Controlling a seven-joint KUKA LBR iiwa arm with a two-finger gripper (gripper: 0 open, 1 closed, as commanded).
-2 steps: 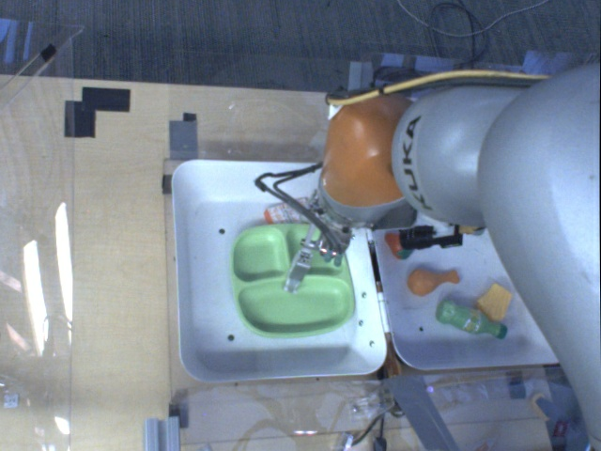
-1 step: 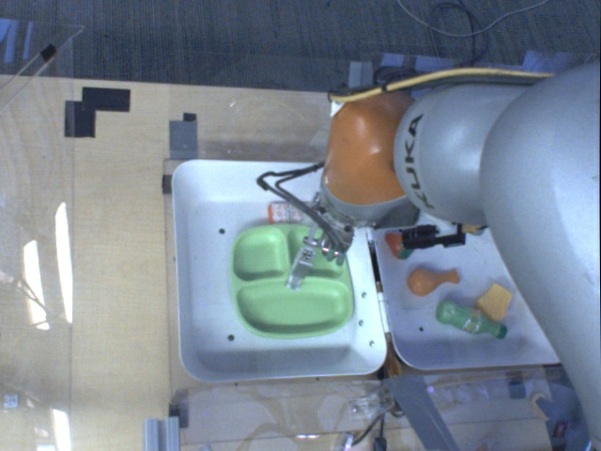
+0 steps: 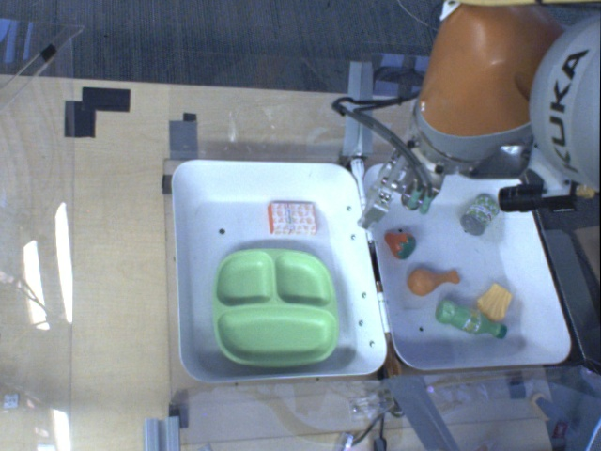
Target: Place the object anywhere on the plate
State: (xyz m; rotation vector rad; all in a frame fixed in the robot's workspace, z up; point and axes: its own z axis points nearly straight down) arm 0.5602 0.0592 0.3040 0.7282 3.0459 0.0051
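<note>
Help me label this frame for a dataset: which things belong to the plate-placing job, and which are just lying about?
Belongs to the job:
green plate in the left bin
gripper, above the right bin's near corner
Which object is meant, I cannot tell.

Lying about, or candidates:
patterned card, beside the plate
red and green piece
orange piece
green bottle
yellow piece
small can

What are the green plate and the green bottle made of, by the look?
Green plate: likely moulded plastic, matte; uniform colour, soft rounded compartment ridges, no sharp glare. Green bottle: probably glossy plastic, a toy perhaps; small highlights along its side. Too small to be sure.
</note>
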